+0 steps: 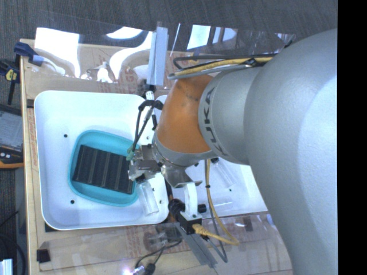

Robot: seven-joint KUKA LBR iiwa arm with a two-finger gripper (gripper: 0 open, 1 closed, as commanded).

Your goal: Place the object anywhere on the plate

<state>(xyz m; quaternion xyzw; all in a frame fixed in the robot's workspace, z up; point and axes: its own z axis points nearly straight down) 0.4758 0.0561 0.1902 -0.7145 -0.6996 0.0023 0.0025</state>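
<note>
A light blue plate (86, 193) with rounded corners lies in the left white bin (51, 119). A dark ribbed rectangular piece (103, 168) rests flat across the plate's middle. My gripper (142, 179) hangs over the plate's right rim, close to the ribbed piece's right end. The grey arm with its orange band (180, 119) stands right above it and hides most of it. I cannot tell whether the gripper touches the ribbed piece.
The arm covers nearly all of the right bin (241, 188). Cables (212, 236) and a bracket hang near the bench's front edge. Clutter and a clear panel (157, 50) stand along the back.
</note>
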